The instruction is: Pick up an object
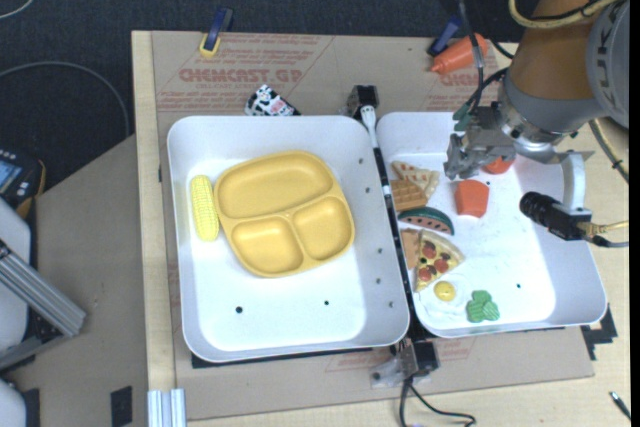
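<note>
Claw: we see the claw (pixel 468 165) low over the right bin (pixel 560 300), near its far edge; we cannot tell its state from this angle.
Nearest object: the orange block (pixel 472 198) stands in the right bin just beside the claw, on the near side and a touch right.
Long axis: we read the block as upright, slightly taller than wide.
Other candidates: waffle piece (pixel 413 183) to the claw's left; watermelon slice (pixel 425 218), pizza slice (pixel 436 258) and green piece (pixel 483 307) lie nearer the camera.
Left bin (pixel 210 315): yellow divided tray (pixel 284 212) and corn cob (pixel 204 206), well apart from the claw.
Judgement: we expect the block to be the shortest reach.
</note>
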`<state>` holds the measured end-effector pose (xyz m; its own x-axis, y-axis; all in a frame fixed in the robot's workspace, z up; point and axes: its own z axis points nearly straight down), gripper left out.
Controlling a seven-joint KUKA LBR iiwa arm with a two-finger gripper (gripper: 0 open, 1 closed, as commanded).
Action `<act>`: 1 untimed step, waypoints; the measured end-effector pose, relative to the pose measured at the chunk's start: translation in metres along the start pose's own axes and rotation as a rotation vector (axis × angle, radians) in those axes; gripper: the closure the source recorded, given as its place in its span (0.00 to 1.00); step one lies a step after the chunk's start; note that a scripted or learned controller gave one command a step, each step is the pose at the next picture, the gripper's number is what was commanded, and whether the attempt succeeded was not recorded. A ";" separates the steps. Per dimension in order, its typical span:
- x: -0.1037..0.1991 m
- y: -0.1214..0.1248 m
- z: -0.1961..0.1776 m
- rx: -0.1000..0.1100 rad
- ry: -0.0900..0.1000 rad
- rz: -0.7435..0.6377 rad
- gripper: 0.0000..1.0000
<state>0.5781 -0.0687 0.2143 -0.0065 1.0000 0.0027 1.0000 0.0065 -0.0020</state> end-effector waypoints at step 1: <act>0.054 0.009 0.007 -0.001 0.000 0.001 1.00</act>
<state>0.5870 -0.0147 0.2079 -0.0059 1.0000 0.0022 1.0000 0.0059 -0.0007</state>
